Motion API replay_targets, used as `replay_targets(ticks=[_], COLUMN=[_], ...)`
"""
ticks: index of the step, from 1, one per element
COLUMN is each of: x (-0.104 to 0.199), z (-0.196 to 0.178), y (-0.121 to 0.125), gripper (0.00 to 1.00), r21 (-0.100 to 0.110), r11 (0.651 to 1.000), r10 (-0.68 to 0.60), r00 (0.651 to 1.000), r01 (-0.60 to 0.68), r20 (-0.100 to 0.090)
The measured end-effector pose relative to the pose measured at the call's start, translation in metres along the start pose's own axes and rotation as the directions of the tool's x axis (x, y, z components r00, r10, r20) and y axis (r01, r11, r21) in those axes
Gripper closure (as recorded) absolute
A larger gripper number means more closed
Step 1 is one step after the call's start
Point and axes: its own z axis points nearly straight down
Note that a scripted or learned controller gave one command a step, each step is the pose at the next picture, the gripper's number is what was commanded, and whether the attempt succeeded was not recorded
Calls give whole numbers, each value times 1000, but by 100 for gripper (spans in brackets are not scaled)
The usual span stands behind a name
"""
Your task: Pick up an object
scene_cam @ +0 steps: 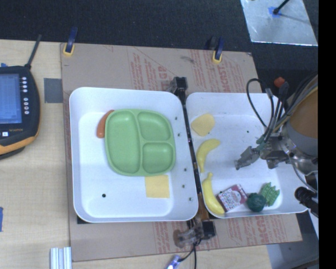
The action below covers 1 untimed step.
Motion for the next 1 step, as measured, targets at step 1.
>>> replay_targets(ticks=[1], x=[46], z=[9], y=[51], gripper=[0], r21=[-1], r11=[1000], r10=[-3], r00=[1000], r01=[3], r20=[2])
